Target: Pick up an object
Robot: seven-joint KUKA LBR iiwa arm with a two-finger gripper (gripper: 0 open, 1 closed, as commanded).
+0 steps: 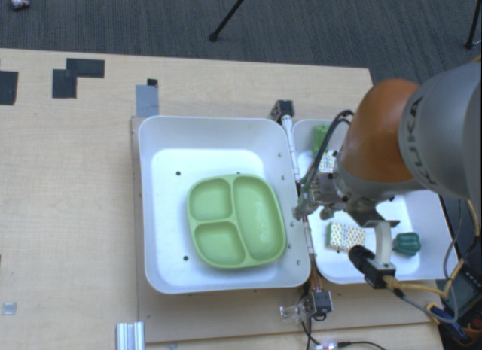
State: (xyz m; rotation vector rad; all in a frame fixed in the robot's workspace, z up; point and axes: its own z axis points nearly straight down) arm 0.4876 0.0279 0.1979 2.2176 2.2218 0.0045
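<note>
My gripper (pixel 324 204) hangs low over the left side of the right bin (pixel 429 269), close to the wall shared with the left bin, under the orange-banded wrist. Just below it lies a small block with a yellow and white pattern (pixel 345 235), apart from the gripper. A dark green rounded object (pixel 407 244) rests further right on the bin floor. A bright green item (pixel 321 135) and another patterned piece (pixel 327 162) sit toward the bin's back, partly hidden by the arm.
The left bin (pixel 162 190) holds a light green divided plate (pixel 236 220) with three compartments. The arm covers most of the right bin's middle and back. Cables and clamps lie along the bench's front edge (pixel 316 303).
</note>
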